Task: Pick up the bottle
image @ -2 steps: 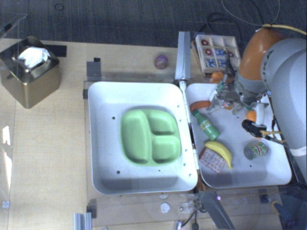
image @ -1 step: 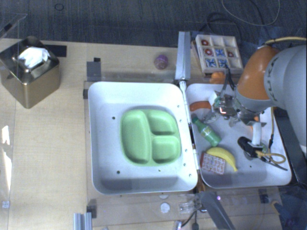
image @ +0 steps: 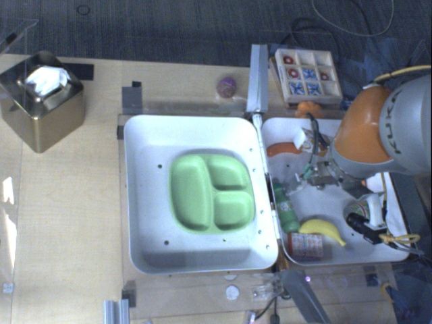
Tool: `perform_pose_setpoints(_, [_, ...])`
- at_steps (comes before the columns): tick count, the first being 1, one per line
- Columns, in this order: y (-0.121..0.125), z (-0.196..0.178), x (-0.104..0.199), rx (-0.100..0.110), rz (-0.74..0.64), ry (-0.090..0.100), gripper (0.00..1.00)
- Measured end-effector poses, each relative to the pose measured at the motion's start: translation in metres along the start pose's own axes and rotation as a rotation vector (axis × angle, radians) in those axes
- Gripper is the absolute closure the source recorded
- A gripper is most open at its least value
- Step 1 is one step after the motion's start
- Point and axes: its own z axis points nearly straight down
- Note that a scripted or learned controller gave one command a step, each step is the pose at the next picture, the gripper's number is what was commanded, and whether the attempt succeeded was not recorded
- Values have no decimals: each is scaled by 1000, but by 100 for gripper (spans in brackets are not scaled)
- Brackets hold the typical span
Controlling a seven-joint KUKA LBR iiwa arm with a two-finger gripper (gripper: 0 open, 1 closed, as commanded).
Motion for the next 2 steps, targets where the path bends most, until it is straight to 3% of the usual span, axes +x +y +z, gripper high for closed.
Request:
perform_pose_setpoints(1, [0, 0, 0, 0, 0, 0, 0])
perform_pose_setpoints(2, [4, -14, -1, -11, -2, -4, 100])
